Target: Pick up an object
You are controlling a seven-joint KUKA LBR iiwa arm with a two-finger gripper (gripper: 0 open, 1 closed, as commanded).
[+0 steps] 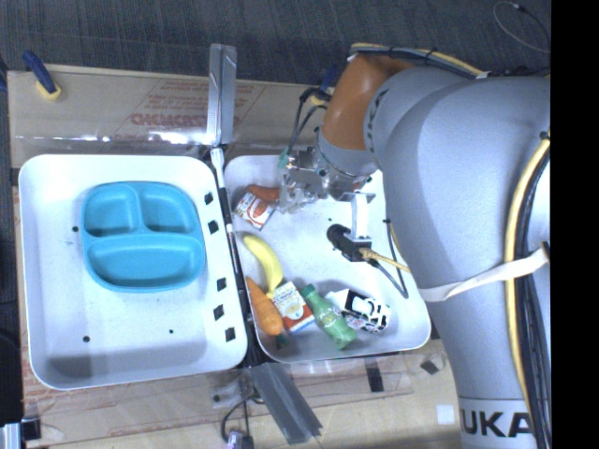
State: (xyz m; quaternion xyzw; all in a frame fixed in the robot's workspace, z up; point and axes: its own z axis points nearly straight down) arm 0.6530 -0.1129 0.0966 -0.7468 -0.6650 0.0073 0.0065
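Camera view looks down on the arm reaching into the right bin (404, 330), its gripper (298, 183) low at the far end, just beside a small orange-and-white packet (254, 208). Whether the fingers are closed, I cannot tell. A banana (265, 259), carrot (264, 311) and green bottle (329, 318) lie nearer. A blue divided plate (142, 235) sits in the left bin (47, 344).

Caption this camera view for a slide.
Gripper low over right bin clutter near a snack packet; blue tray in left bin.
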